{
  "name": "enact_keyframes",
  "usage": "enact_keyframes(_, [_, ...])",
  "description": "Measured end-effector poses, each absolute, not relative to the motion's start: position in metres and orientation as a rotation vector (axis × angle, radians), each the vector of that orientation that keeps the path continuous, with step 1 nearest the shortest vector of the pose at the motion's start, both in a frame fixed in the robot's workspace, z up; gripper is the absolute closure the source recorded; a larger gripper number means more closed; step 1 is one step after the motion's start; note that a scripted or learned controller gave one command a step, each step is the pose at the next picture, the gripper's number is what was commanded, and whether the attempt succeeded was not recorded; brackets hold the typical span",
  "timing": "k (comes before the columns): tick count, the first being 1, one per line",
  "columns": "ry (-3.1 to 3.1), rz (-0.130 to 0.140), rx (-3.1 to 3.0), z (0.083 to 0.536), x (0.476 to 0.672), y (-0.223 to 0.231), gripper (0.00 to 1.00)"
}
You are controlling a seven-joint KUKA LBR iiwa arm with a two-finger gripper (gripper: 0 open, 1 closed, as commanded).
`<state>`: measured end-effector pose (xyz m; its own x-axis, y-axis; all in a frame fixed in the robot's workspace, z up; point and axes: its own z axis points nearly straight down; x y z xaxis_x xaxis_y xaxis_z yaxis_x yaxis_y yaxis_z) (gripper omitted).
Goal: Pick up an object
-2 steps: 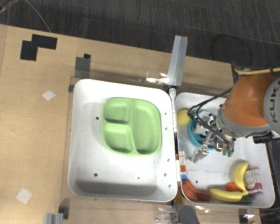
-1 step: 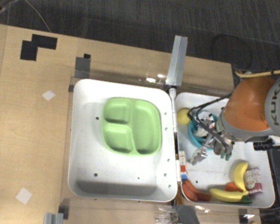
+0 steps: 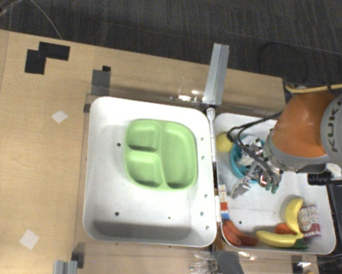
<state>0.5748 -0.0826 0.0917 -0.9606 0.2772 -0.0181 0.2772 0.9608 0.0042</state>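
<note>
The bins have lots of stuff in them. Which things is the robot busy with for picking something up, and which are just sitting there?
For the job:
gripper, down in the right bin
yellow banana
second banana
yellow ball
red toy
blue ring

Just sitting there:
green divided tray in the left bin

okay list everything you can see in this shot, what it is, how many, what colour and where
white bins: two, white, side by side on the bench
divided tray: one, light green, middle of the left bin
bananas: two, yellow, near corner of the right bin
sausage-shaped item: one, red-brown, near edge of the right bin
round object: one, yellow, far left of the right bin
ring-shaped item: one, teal, under the arm
arm: one, grey and orange, over the right bin
gripper: one, metallic, above the right bin floor
</note>
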Motion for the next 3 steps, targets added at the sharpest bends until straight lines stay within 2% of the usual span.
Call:
enact_keyframes(1, [3.067, 0.004, 0.574, 0.092, 0.558, -0.084, 0.0])
enact_keyframes(2, [2.971, 0.001, 0.997, 0.099, 0.54, -0.134, 0.0])
enact_keyframes(3, [2.851, 0.0, 1.332, 0.091, 0.619, -0.125, 0.0])
